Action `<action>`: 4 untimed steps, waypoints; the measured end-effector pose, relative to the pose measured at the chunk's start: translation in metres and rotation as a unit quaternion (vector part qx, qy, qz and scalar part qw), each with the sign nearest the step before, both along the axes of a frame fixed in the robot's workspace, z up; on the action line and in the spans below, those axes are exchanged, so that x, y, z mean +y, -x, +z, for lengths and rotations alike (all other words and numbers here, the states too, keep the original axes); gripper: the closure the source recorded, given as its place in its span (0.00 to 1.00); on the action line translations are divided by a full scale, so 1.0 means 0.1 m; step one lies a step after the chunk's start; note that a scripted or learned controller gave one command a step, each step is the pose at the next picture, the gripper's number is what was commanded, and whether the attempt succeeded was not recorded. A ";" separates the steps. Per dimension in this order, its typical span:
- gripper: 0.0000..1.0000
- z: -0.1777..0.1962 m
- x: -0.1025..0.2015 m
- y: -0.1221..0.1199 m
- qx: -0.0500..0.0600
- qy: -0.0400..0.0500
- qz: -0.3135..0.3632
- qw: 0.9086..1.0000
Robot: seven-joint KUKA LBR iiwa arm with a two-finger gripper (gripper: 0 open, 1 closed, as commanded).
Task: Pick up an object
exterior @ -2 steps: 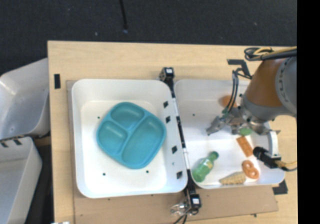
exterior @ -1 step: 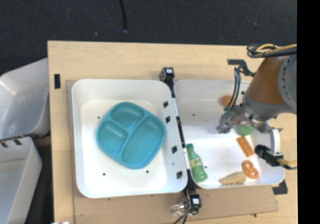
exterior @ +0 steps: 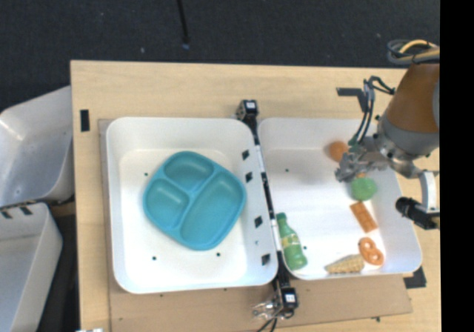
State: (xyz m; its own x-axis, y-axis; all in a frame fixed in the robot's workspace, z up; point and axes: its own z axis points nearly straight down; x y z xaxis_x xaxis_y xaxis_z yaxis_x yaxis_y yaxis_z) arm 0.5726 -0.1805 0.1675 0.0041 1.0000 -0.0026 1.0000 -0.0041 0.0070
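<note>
Camera view: left bin (exterior: 118, 175) holds 1 blue tray (exterior: 194, 199).

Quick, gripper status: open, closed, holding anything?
Gripper: cannot be told from this view. It sits low in the right bin, between the orange ball and the green round object.

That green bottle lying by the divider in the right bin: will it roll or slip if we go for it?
The green bottle lies on its side, so it may roll when nudged. It looks like smooth plastic, probably slippery and light. The divider beside it may block one finger.
</note>
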 end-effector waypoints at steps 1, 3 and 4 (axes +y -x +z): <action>1.00 0.47 0.04 -0.06 0.000 0.000 0.004 1.000; 1.00 0.88 0.59 -0.11 0.003 -0.001 0.005 1.000; 1.00 0.93 1.09 -0.07 0.003 -0.002 0.006 1.000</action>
